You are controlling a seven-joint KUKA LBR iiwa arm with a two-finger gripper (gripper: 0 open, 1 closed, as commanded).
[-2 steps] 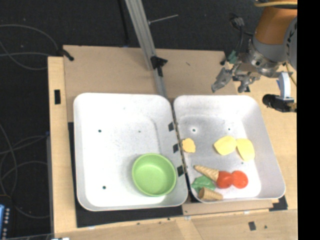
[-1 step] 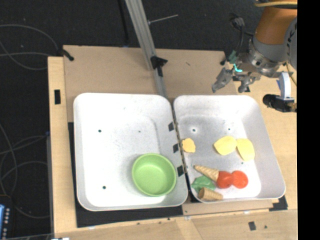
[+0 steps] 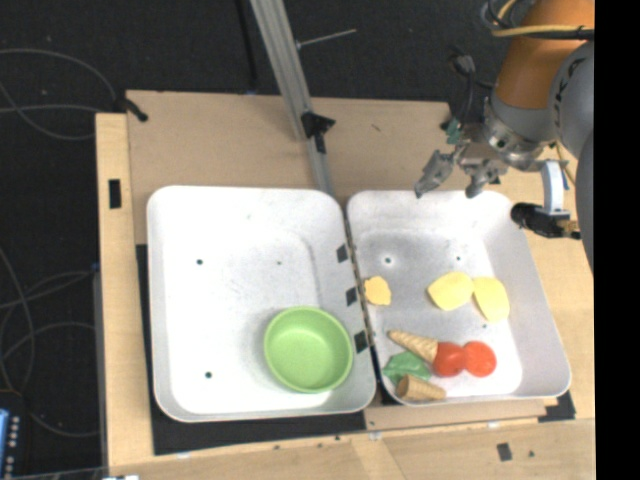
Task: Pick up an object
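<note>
- The gripper (image 3: pixel 452 181) hangs over the far rim of the right bin (image 3: pixel 530 268), its two fingers spread apart with nothing between them.
- The arm (image 3: pixel 535 63) enters from the right.
- In the right bin lie three yellow pieces (image 3: pixel 450 291), two red tomatoes (image 3: pixel 465 359), two cones (image 3: pixel 414 345) and a green leafy piece (image 3: pixel 402 364), all near its front, well apart from the gripper.
- The left bin (image 3: pixel 230 258) holds a green bowl (image 3: pixel 307 349) at its front right corner.
</note>
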